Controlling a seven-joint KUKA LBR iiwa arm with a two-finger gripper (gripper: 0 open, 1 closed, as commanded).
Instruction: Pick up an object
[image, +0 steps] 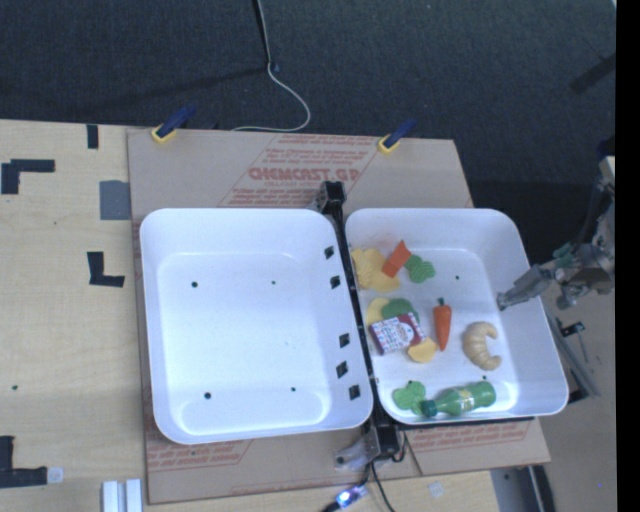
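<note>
jaws at right bin (520, 240) rim | croissant (482, 344) near, inside bin

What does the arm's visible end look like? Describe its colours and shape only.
At the right bin's right rim, the gripper shows as a slim grey metal piece tapering to a point. Behind it sits a blocky grey-and-white wrist assembly with small greenish details and dark cabling. Finer markings are too blurred to tell.

A pale wooden desk (60, 330) carries a brown cardboard sheet (300, 170), held at its far edge by two yellow-and-blue clamps (172, 123). Two shallow white bins, the left bin (160, 300) and right bin (520, 260), sit side by side on the sheet, touching.
</note>
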